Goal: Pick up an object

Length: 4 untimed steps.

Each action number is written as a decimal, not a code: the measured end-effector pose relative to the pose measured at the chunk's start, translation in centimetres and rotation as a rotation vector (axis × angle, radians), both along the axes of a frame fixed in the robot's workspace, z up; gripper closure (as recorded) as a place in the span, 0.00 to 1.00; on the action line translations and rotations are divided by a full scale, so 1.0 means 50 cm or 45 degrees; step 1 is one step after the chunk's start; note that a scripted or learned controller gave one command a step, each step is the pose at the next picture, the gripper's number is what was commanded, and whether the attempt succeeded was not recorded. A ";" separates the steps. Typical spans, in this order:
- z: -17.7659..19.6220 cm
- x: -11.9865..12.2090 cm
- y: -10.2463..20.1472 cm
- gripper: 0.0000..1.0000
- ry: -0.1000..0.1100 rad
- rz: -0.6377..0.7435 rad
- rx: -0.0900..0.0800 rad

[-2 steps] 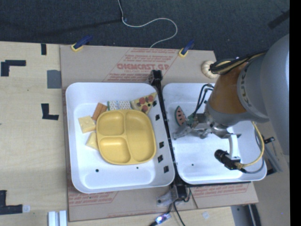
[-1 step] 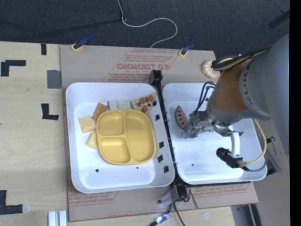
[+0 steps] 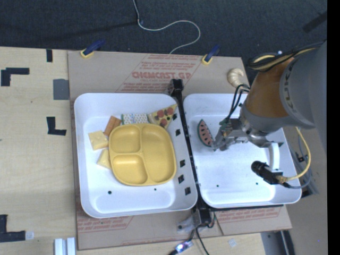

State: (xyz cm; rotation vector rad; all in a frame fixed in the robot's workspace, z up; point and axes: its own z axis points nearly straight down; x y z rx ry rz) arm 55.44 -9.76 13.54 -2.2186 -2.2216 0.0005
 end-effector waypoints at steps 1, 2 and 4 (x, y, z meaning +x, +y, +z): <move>0.123 -0.002 0.002 1.00 -0.003 0.001 -0.001; 0.180 -0.001 0.004 1.00 -0.003 0.001 -0.001; 0.159 -0.101 0.204 1.00 0.006 0.003 0.000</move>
